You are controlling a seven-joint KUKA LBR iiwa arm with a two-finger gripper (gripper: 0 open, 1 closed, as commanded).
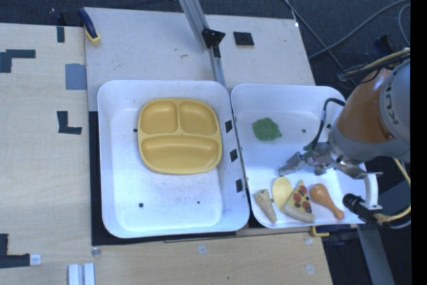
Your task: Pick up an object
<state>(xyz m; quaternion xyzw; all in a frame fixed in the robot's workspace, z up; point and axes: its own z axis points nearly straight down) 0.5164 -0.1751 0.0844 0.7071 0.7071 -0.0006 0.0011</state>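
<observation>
**Gripper low in the right bin, just above the toy food**

Reading from left to right, we first meet the left bin point(113, 163), a shallow white tray. In it lies a yellow divided plate point(180, 135) with three compartments, set toward the bin's far half.

Next comes the right bin point(280, 93), touching the left one along a shared edge. Near its middle rests a green leafy piece point(267, 129), alone. Along the near edge we see a cluster of toy food: a tan wedge point(265, 204), just beside it a pale yellow piece point(282, 191), then a pizza slice point(299, 202) with red dots, touching the yellow piece, and then a chicken drumstick point(325, 199).

The gripper point(298, 160) sits in the right bin, reaching in from the right on the grey arm with its orange band point(363, 113). Its metal fingers point(291, 162) point left and look slightly apart, with nothing between them. The food cluster lies just below the fingertips, the yellow piece and pizza slice nearest; we cannot tell whether they touch.
</observation>
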